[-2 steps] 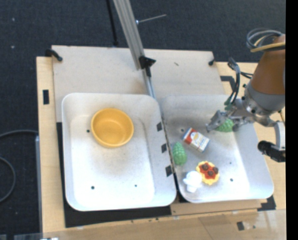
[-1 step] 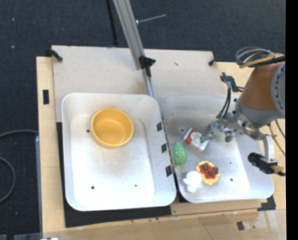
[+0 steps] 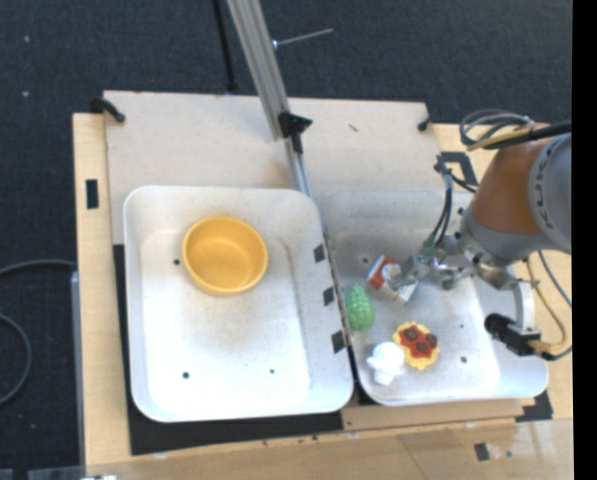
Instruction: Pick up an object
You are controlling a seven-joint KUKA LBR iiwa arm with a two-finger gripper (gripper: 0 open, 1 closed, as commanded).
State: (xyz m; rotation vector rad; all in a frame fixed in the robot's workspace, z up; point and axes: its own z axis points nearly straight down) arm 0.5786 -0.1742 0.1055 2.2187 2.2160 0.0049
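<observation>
— One gripper (image 3: 410,280), down in the right bin (image 3: 478,368); I can't tell how it is set.
— And the target?
— Likely the red-and-white object (image 3: 382,271) just beside the tip. A green toy (image 3: 359,308), a yellow-and-red piece (image 3: 416,345) and a white lump (image 3: 385,362) lie near.
— Progress?
— Nothing visibly lifted; grasping and raising remain, I'd judge. A yellow bowl (image 3: 225,255) sits in the left bin (image 3: 158,368).
</observation>
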